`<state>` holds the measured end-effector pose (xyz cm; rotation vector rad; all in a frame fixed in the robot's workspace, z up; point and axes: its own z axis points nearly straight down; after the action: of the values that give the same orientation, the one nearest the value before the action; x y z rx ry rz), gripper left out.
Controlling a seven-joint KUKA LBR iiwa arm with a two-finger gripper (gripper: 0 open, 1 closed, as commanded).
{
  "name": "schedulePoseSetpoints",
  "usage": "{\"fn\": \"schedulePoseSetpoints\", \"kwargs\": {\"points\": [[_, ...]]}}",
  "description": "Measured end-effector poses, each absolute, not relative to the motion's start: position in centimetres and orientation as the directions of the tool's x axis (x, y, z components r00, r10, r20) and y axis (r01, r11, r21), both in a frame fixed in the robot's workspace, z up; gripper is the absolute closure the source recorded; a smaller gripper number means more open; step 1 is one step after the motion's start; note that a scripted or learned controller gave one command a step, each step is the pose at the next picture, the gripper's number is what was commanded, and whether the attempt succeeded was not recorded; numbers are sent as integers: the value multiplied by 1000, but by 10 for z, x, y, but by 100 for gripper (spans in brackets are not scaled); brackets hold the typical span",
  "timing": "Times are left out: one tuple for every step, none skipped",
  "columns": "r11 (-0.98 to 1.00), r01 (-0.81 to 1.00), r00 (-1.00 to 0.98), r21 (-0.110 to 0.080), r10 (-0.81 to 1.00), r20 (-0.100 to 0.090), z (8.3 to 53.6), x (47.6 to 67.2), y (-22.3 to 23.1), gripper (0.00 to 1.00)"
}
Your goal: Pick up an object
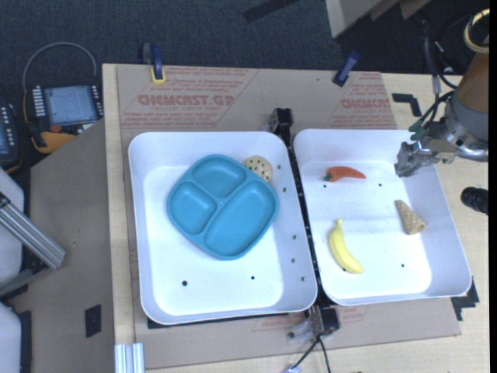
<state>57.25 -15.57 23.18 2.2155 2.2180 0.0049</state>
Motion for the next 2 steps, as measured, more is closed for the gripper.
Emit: {"fn": "schedulePoseSetpoints", "kwargs": {"points": [[5,1000,-5,4,1000,1,237,578,-109,100],[7,1000,-7,3,1000,1,232,599,-54,100]]}}
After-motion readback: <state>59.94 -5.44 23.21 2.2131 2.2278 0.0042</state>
